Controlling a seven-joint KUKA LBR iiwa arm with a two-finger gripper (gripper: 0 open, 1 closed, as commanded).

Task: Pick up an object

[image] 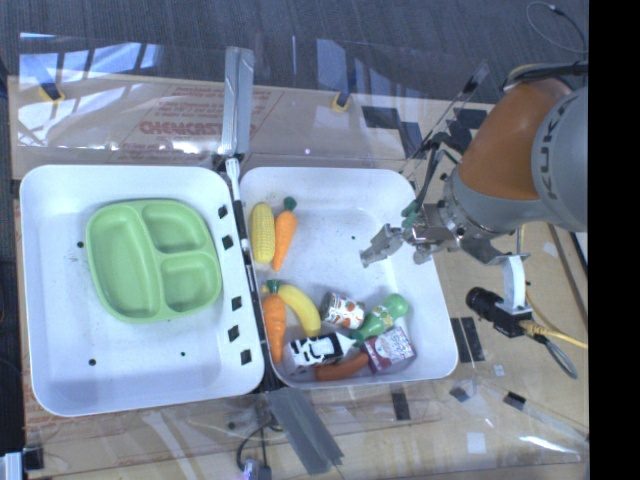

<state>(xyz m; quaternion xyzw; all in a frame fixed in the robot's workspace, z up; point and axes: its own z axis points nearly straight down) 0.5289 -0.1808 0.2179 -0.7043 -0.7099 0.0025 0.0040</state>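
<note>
Bench, right bin (330, 183): gripper (383, 245) near its right edge, jaws unclear; toy banana (300, 308) by bottom edge looks light, stiff, slippery, grab mid-body.

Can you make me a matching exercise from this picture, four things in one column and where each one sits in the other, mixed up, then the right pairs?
Things:
1. green divided plate
2. corn cob
3. banana
4. gripper

Places:
A. over the bare upper part of the right bin
B. in the left bin
C. at the right bin's upper left, beside a carrot
D. in the right bin's lower half, next to another carrot

Pairs: 1-B, 2-C, 3-D, 4-A
</note>
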